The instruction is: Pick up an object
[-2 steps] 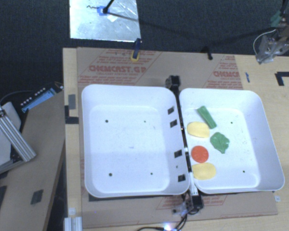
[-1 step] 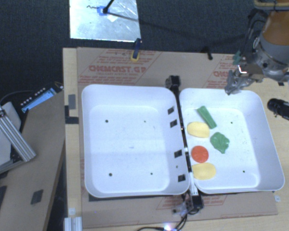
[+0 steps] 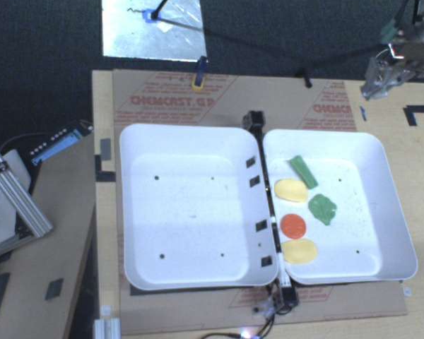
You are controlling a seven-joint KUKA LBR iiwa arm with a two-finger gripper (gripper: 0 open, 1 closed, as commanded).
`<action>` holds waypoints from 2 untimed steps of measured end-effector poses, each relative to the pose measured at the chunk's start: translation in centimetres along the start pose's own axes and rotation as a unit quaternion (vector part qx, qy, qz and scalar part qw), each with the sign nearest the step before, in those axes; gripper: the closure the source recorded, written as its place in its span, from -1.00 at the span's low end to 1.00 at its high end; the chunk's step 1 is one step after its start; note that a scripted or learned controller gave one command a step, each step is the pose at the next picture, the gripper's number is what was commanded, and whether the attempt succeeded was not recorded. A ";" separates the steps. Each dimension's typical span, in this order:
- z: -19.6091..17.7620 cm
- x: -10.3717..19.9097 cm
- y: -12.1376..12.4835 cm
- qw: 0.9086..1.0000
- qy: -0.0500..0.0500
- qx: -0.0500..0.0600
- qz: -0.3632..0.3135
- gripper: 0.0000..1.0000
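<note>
Gripper (image 3: 381, 76) above "CHEMCAST GP" board (image 3: 173, 99)

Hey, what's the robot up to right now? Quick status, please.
Hand parked high, beyond the right bin's far corner, holding nothing. Five pieces wait in that bin: green stick, two yellow pieces, green lump, red disc. Nothing blocking them.

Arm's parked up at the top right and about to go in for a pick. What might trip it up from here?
1. The five pieces lie bunched by the right bin's inner wall; the red disc sits close between the two yellow pieces, so a descent may nudge neighbours or grab two.
2. They look flat, which may let them slip out.
3. The end effector sits outside the bin, so its path must clear the rim.
</note>
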State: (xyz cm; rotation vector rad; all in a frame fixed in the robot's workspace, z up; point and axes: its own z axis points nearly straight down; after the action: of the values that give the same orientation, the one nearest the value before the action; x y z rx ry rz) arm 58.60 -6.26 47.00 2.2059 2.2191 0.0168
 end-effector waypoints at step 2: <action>1.8 -0.5 -3.7 1.000 -0.001 -0.001 0.001 1.00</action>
State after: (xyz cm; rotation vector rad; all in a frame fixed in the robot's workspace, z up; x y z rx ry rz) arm 54.89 -6.77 45.13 2.2079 2.2149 0.0166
